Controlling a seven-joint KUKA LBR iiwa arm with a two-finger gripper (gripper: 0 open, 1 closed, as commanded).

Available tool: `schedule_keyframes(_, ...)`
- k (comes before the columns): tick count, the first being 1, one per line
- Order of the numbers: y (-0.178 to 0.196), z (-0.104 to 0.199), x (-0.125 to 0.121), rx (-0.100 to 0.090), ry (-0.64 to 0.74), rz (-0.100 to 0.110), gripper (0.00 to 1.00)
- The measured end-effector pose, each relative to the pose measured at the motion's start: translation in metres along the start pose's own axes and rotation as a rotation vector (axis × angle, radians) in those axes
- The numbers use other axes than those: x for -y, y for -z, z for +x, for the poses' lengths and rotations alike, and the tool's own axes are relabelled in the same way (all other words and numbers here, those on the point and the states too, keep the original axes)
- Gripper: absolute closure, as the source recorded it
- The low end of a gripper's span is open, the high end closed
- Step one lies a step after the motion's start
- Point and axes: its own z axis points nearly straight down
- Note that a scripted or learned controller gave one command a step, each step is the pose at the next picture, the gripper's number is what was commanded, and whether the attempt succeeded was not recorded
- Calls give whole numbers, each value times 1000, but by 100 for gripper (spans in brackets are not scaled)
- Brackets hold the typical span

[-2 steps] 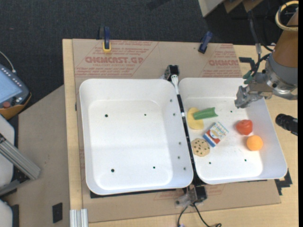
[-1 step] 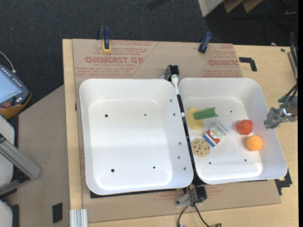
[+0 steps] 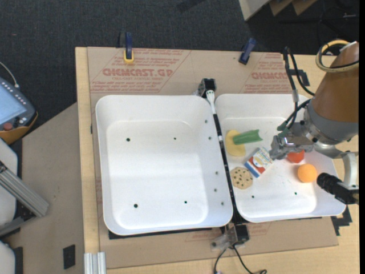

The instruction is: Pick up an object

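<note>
Two white bins are sitting side by side; the right bin [image 3: 268,210] is holding a yellow piece [image 3: 234,146], a green block [image 3: 247,136], a cookie [image 3: 242,178], a small carton [image 3: 259,162], a red item [image 3: 295,156] and an orange ball [image 3: 307,173]; the gripper [image 3: 281,148] is hovering beside the carton, its finger state impossible to tell

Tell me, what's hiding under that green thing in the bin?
A yellow object lies under the green object, poking out at its left end. The part beneath the green is covered, so its full shape can't be seen.

Dark carpet floor [image 3: 51,21]; cardboard-topped bench [image 3: 171,61]
</note>
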Motion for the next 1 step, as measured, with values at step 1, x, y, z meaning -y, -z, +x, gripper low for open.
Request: schedule_keyframes(1,78,74,25,2,1,-13,100)
